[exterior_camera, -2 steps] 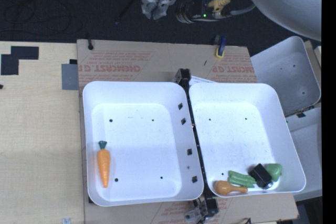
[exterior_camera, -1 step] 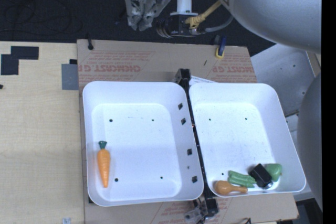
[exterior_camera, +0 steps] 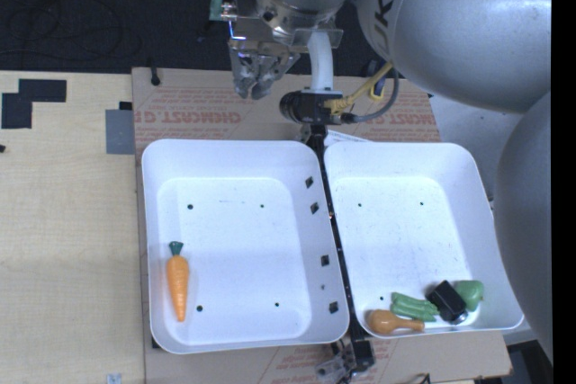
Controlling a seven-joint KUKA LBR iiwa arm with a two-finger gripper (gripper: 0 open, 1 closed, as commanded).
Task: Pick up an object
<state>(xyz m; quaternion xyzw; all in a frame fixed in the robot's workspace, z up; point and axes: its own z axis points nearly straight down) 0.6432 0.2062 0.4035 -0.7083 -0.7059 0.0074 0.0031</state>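
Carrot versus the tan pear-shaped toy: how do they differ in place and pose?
The carrot lies alone in the left bin, pointing lengthwise toward the near edge. The tan pear-shaped toy lies crosswise in the right bin, beside green pieces. Both lie flat near the front walls.

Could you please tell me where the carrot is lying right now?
The carrot lies in the left bin, near its front left corner, leaf end pointing away from the camera.

Grey arm with orange band (exterior_camera: 450,13) cut off by top and right edges. Grey two-finger gripper (exterior_camera: 256,84) blurred, finger state unreadable. Black block (exterior_camera: 447,300) overlaps light green item (exterior_camera: 470,290), shape unclear. Metal clamp (exterior_camera: 345,366) cropped at bottom edge.
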